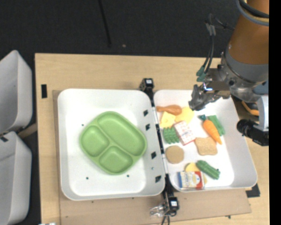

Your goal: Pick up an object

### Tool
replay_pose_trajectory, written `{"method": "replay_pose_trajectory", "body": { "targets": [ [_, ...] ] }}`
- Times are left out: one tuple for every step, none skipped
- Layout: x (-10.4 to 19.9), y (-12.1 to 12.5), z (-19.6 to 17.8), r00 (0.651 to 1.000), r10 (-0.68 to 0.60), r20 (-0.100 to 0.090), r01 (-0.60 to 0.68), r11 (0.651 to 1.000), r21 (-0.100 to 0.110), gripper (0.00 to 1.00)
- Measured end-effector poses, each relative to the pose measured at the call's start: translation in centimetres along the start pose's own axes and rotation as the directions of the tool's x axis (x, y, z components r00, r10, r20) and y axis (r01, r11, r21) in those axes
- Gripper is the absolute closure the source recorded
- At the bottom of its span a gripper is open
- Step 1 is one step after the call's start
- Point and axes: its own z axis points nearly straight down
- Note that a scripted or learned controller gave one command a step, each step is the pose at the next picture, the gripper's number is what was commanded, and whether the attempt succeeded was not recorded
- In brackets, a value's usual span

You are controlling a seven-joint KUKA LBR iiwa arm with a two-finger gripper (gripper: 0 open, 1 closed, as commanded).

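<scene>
So the claw (198, 102) is hanging over the back edge of the right bin (241, 170), dark and kind of blurry from this angle, and honestly I can't tell how it's set or whether anything is in it. It sits just above the pile of toy food, closest to a yellow wedge (187, 115) and the orange drumstick-looking piece (171, 109).

Right below that there's a yellow cheese slice (166, 120), a green ridged chunk (171, 135) and a small white-and-red carton (184, 132) lying flat. To the arm's side of those is a carrot (211, 131) with its green top pointing back. Nearer the front: a slice of toast (206, 146), a round brown cookie (175, 154), a green pickle-ish thing (209, 169), and a milk carton (190, 180) on its side at the front edge.

The left bin (70, 172) has a green divided plate (112, 142) in the middle, three compartments, sitting a bit crooked. Both bins sit on the wooden bench (47, 139).
</scene>
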Motion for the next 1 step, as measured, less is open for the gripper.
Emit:
{"method": "replay_pose_trajectory", "body": {
  "targets": [
    [-0.35,-2.91,14.13,1.0,0.002,-0.001,-0.002,1.0,0.032,1.0]
  ]
}}
